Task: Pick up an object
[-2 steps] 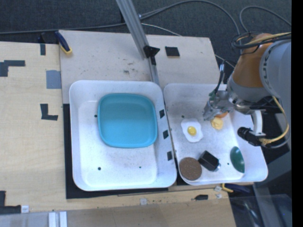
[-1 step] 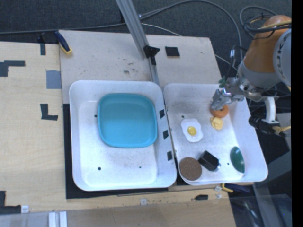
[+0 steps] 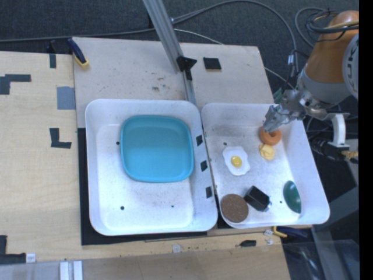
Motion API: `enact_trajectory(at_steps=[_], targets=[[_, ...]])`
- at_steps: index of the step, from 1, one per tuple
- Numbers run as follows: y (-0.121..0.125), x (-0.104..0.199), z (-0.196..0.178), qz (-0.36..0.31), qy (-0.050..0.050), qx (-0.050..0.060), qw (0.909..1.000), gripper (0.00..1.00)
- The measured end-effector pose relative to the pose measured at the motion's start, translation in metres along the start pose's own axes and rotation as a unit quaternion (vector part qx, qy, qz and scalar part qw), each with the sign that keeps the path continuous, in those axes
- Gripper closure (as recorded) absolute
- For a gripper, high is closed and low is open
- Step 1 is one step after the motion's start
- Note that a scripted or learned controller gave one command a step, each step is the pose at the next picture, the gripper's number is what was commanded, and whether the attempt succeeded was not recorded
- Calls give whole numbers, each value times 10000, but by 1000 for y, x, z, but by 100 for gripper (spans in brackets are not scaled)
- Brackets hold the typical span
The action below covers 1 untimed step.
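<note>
The pincer (image 3: 274,123) is positioned directly above the small round orange object (image 3: 269,136) near the far edge of the right white bin (image 3: 312,174), presumably for a vertical grasp; its opening cannot be determined.

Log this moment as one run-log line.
gripper: over orange object, right bin | grasp: unconfirmed | blue plate: left bin

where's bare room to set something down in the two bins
Left bin: bare strip below the blue plate. Right bin: bare patch at its upper left, above the fried egg. Crowded along the bottom: brown disc, black block, green piece.
</note>
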<state>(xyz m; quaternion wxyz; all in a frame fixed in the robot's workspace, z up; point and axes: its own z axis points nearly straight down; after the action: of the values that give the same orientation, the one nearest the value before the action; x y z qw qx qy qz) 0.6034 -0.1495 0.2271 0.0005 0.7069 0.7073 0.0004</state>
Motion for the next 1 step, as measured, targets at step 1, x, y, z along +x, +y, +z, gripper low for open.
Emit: enact_trajectory(at_steps=[1], targets=[[-3, 50, 2, -16, 4, 8, 10000, 100]])
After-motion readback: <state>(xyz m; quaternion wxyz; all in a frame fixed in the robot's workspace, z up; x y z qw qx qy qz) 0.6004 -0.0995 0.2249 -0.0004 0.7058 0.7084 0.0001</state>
